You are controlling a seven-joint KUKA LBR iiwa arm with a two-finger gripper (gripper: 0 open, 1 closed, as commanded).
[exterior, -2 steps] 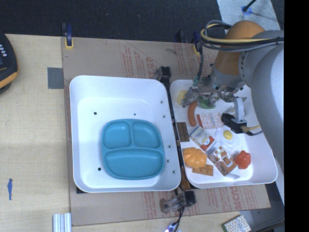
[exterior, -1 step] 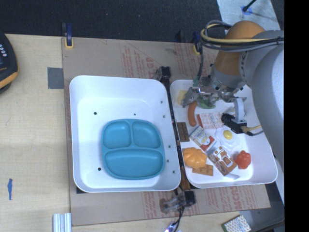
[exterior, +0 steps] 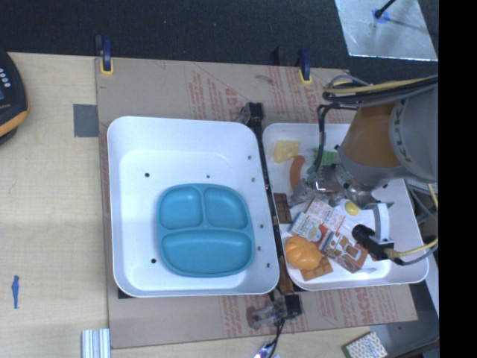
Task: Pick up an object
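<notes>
**Reaching into the right bin, arm low over the clutter**

Lying on the worktop [exterior: 52, 200] far left of the gripper is a dark device [exterior: 10, 95] with an orange edge, cut off by the frame. Nearer, the left bin [exterior: 127, 162] holds a blue divided plate [exterior: 205, 228], well apart from the gripper. Between the bins runs a dark clamp rail [exterior: 264, 177].

The right bin [exterior: 406, 274] carries the objects to pick. Just left of the gripper lie a pale yellow piece [exterior: 285, 151] and an orange-red sausage shape [exterior: 297, 171]. Below and left of it sit an orange fruit-like ball [exterior: 302, 253] and a printed packet [exterior: 319, 218], white with red marks; its writing is too small to read. A brown printed carton [exterior: 349, 253] lies just below the gripper, its lettering also unreadable.

The grey arm [exterior: 414, 136], with its orange band [exterior: 373, 136], comes in from the right and bends down over the bin's middle. The gripper [exterior: 332, 189] hangs among the items; whether its fingers are open or closed, I cannot tell.

Red printing on the cardboard sheet [exterior: 209, 88] under the bins is illegible.
</notes>
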